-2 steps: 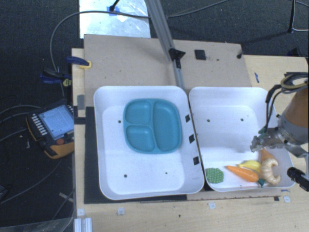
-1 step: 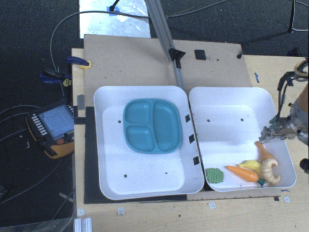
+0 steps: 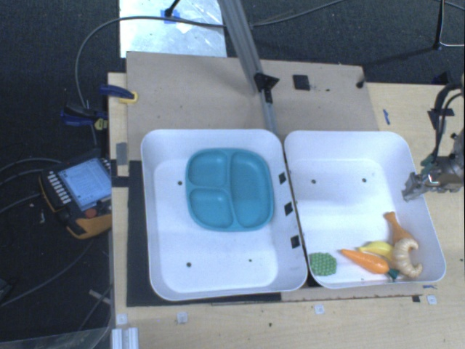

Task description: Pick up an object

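Camera view looks down at a slant on two white bins, and we take the task's objects to be the small toy foods heaped in the near right corner of the right bin [image 3: 341, 138]. There is an orange carrot [image 3: 365, 261] lying flat, a yellow piece [image 3: 375, 249] touching it from behind, a pale curled piece [image 3: 408, 257] against the right wall, and an orange-brown piece [image 3: 398, 227] leaning up from the heap toward the far side. A green knobbly piece [image 3: 322, 264] sits a little apart, by the near left corner of that bin. We judge that they lie bunched because the shallow floor and sloped walls let loose things settle into a corner, which makes a clean single grasp harder. The left bin [image 3: 211, 135] carries a blue divided plate [image 3: 230, 189] toward its far side, flat and well apart from the toys. The gripper [image 3: 415, 189] hangs over the right edge of the right bin, beyond the heap toward the far side and not touching any toy. Nothing is visibly held. It is small and blurred here, so we cannot tell whether it is apart or together. The wrist reaches in from the right, roughly level with the bin's middle, so we think the approach to the heap is not yet made.
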`<state>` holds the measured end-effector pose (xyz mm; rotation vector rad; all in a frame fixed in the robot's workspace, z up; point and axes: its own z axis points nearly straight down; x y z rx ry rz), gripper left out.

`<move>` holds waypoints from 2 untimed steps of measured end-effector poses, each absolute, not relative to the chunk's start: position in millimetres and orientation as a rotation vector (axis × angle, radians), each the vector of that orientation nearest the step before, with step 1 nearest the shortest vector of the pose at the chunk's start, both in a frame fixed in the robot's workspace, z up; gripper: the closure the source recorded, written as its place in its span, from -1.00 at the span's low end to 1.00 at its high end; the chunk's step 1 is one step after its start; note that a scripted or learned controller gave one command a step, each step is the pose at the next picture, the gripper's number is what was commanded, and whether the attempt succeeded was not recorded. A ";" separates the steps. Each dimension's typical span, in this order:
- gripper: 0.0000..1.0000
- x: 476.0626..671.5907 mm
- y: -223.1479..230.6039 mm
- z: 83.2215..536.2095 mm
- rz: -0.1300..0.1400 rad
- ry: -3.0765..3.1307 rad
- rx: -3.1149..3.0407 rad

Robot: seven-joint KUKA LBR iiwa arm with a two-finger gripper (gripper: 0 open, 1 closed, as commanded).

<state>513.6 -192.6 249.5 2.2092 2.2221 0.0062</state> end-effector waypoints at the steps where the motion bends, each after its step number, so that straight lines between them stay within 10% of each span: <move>1: 1.00 514.7 -192.7 260.5 0.003 2.225 2.213; 2: 1.00 512.5 -141.2 264.9 0.004 2.232 2.209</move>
